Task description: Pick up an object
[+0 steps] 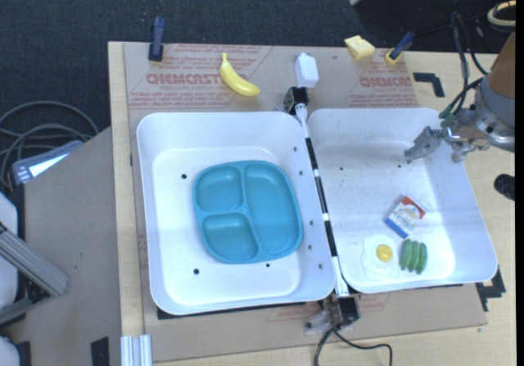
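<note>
The bench (123, 192) carries two shallow white bins side by side. The left bin (164, 143) holds a blue divided plate (246, 210) lying flat near its middle. The right bin (360, 135) holds three small things, clustered in its near right part: a small red, white and blue packet (404, 216), a green toy vegetable (413, 256) and a toy fried egg (379, 255). The arm (499, 102) reaches in from the right, and its gripper (442, 144) hangs over the far right part of that bin with nothing between its fingers, which look spread apart.

The packet is the closest candidate. It lies toward the near side of the gripper and a little to its left, clearly apart from it, with its long axis running diagonally from near left to far right. The green vegetable and the egg sit nearer the viewer again, just beside each other. Outside the bins, a toy banana (237, 79) rests on the far strip of the bench.
</note>
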Action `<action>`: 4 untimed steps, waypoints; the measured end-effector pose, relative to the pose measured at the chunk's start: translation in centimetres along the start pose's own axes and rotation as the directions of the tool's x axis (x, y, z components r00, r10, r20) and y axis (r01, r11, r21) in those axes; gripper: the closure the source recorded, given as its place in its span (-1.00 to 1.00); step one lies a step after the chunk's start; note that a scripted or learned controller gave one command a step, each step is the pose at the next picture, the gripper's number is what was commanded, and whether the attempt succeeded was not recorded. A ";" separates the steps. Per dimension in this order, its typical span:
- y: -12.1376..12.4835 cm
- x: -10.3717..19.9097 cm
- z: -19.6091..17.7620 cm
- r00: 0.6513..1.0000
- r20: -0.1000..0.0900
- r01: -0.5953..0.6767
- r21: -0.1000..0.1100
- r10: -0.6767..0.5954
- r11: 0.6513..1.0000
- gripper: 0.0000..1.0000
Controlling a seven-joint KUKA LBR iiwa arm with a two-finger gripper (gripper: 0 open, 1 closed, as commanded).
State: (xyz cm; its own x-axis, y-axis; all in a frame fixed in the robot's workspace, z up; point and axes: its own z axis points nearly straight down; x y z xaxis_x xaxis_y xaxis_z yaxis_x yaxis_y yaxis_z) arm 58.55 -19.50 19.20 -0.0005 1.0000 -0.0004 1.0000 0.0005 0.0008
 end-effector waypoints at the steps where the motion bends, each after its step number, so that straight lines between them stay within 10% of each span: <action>1: -5.7 1.1 6.2 1.000 -0.001 -0.001 0.002 0.001 1.000 -1.00; 2: -10.4 1.9 5.8 1.000 -0.001 -0.001 0.003 0.001 1.000 -1.00; 3: -4.3 2.9 10.1 1.000 0.002 0.000 -0.006 0.000 1.000 -1.00; 4: -4.1 2.7 8.9 1.000 0.009 -0.002 -0.015 0.002 1.000 1.00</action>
State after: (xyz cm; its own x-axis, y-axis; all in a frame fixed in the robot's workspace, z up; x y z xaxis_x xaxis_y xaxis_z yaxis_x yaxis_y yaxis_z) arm 54.50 -16.82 10.30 0.0012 1.0000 -0.0099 0.9999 -0.0011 0.0162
